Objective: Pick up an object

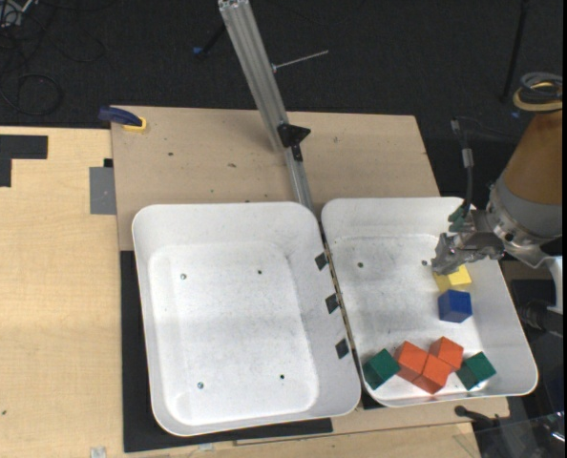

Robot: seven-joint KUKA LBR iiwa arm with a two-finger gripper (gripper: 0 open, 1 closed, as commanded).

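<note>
My gripper (448,261) hangs low over the right side of the right bin (388,232), directly above a small yellow block (455,277). It seems to touch or hover just over the block's top. A blue cube (454,304) lies just below the yellow block. Near the bin's front edge lie two orange blocks (429,361) pressed together, with a green block (381,366) on their left and another green block (475,369) on their right. The arm comes in from the right, with its orange band (536,156) showing.
The left bin (169,232) sits beside the right one, joined by black clips (330,301). A slanted aluminium rail (264,84) rises behind the bins. A small blue and yellow clamp (123,118) lies at the bench's far left corner.
</note>
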